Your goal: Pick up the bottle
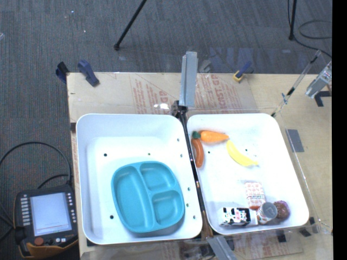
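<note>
small red-and-white labelled bottle (259, 203) lying at 5 o'clock in right white bin (282, 140) | touched by cow-print carton (235, 216) at its 8 o'clock | gripper state cannot be told

I can see just a small grey bit of my arm, the gripper (319, 83) end, poking in beyond the far right corner of the right bin (282, 124). It hangs well apart from that bin.

Bottle (259, 204) lying in right bin (271, 122), near front wall.
</note>
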`<state>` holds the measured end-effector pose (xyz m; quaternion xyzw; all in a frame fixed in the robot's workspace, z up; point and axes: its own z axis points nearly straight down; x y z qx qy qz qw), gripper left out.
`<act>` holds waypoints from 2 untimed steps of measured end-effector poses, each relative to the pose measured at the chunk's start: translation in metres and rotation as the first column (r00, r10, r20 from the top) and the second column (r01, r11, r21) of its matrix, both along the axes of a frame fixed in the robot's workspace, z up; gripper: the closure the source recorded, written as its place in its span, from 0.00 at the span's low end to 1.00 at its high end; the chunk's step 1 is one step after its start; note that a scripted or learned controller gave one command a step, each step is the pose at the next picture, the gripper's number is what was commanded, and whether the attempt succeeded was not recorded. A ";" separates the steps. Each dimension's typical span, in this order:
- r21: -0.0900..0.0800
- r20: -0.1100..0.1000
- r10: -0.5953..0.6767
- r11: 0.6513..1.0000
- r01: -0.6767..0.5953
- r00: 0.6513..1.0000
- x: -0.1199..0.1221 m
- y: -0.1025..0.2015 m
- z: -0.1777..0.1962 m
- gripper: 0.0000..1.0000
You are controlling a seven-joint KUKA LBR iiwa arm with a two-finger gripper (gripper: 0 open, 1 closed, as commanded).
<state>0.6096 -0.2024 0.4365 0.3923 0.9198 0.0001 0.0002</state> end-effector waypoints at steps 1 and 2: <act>-0.001 0.003 0.213 0.977 -0.213 0.977 0.029 -0.007 0.001 1.00; 0.000 0.001 0.276 0.961 -0.276 0.961 -0.025 -0.001 0.001 1.00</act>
